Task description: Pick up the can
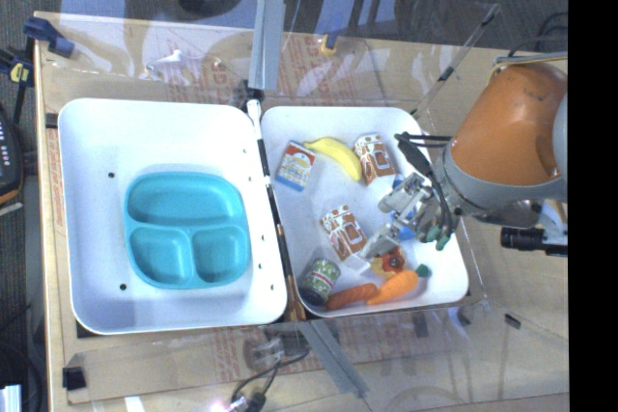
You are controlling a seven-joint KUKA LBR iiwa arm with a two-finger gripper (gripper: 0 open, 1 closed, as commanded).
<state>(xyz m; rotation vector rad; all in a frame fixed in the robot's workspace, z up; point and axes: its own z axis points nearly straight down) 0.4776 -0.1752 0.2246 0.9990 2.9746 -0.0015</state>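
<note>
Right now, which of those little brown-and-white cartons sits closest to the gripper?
The carton mid-bin, just left of the gripper. The other carton lies farther up, beside the banana.

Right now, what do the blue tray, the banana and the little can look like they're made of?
The blue tray looks like smooth moulded plastic: one even turquoise colour, rounded compartments, a soft sheen. The banana looks like glossy plastic too, probably a toy, since its yellow is so even, though it could be real. The can seems to be metal under a printed label, but it is too small to be sure.
</note>
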